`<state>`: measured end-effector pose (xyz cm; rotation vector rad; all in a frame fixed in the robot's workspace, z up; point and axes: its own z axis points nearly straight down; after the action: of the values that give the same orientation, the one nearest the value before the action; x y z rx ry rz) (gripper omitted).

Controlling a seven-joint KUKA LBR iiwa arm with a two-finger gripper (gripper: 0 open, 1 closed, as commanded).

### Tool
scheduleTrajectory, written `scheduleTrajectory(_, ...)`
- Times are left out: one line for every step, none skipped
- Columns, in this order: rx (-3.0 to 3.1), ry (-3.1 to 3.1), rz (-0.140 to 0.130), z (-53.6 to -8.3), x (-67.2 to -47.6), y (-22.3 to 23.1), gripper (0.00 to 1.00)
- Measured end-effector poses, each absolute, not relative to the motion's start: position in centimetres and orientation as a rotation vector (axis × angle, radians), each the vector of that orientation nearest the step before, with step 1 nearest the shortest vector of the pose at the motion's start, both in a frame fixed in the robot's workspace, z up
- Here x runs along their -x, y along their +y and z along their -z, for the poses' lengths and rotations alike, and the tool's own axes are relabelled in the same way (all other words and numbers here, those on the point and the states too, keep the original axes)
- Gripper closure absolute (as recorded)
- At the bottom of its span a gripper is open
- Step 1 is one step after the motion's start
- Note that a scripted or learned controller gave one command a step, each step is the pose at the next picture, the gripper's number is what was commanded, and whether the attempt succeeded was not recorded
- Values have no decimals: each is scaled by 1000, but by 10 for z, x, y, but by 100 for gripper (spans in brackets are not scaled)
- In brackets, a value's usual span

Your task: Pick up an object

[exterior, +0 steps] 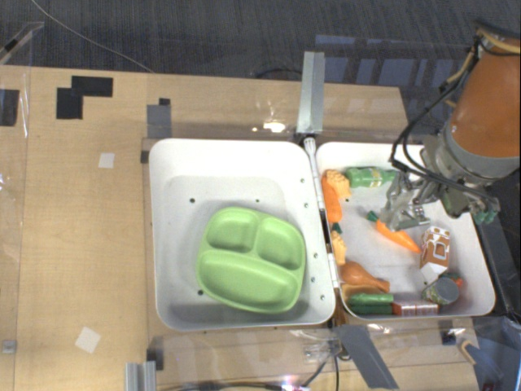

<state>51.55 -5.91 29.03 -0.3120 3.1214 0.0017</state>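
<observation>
Camera view: we cannot tell the tool's (404, 213) state above the toy carrot (396, 236); it looks light, stiff, slick, best taken mid-body.

Plate (252, 259) in left bin (171, 218)

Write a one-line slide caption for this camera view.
Gripper hovers over a carrot in the cluttered right bin; green plate sits in the left bin.
</observation>
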Motion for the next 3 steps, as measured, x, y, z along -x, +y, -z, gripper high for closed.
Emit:
scheduleTrajectory(679,3063,2,-241,-495,-155,100)
scheduleTrajectory(1330,2843,-5,-162,-523,-91,100)
scheduleTrajectory(1812,2565,1,-131,-500,-138,100)
